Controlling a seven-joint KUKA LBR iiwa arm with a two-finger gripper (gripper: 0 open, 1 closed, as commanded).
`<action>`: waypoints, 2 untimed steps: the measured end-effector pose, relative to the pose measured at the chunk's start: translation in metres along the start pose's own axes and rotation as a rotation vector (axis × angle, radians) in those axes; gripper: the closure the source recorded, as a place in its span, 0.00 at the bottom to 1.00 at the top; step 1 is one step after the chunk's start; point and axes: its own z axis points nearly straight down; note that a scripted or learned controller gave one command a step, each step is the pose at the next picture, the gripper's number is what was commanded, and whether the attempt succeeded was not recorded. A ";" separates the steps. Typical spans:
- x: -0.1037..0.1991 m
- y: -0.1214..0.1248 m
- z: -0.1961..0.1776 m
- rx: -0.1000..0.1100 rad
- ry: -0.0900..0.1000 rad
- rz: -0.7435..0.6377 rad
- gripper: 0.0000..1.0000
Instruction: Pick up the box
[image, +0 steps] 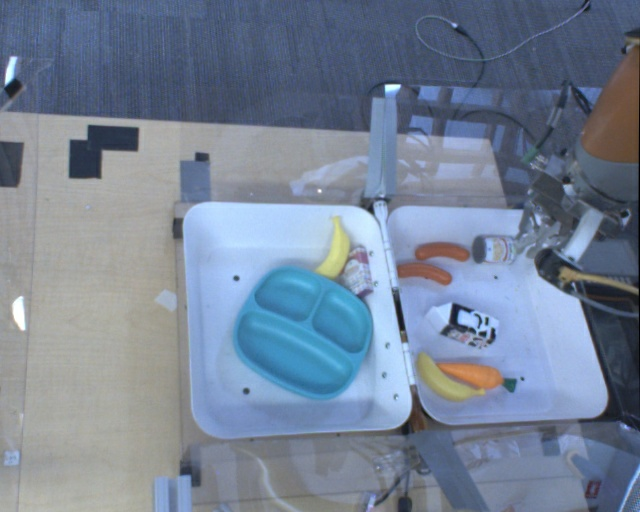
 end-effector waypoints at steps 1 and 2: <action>-0.010 -0.054 -0.023 -0.001 0.001 0.118 1.00; -0.065 -0.073 0.056 0.002 0.000 0.147 1.00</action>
